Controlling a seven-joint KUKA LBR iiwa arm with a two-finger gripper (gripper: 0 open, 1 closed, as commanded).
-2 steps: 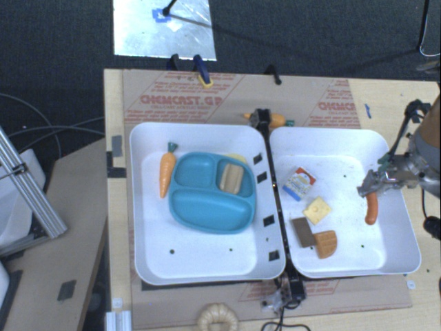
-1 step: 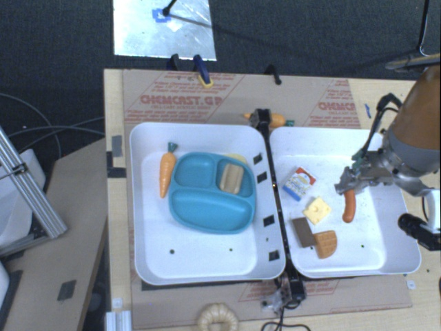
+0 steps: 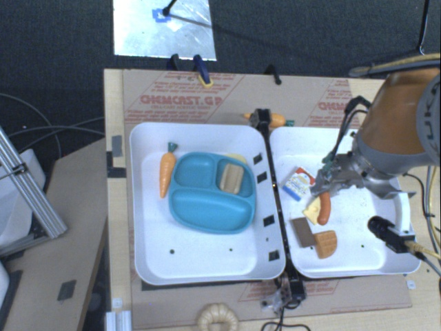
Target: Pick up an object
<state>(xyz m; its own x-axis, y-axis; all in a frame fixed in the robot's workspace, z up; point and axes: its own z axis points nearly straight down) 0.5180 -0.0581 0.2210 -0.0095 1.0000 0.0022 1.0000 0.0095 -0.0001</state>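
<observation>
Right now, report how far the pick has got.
Done: the arm has reached over the right bin, and the gripper sits low over the toy sausage. In hand: nothing clearly gripped. Left: grasp and lift; the sausage lies on the bin floor beside the small carton.

Single fixed overhead cam, tilted down at the bench.
Looks from the near edge toward the far side, mid-range: both white bins fit in frame, left bin (image 3: 148, 205) and right bin (image 3: 365, 250) side by side, plus cardboard sheet (image 3: 227, 95) under them and dark floor (image 3: 55, 40) beyond. Arm (image 3: 403, 126) enters from frame right.
</observation>
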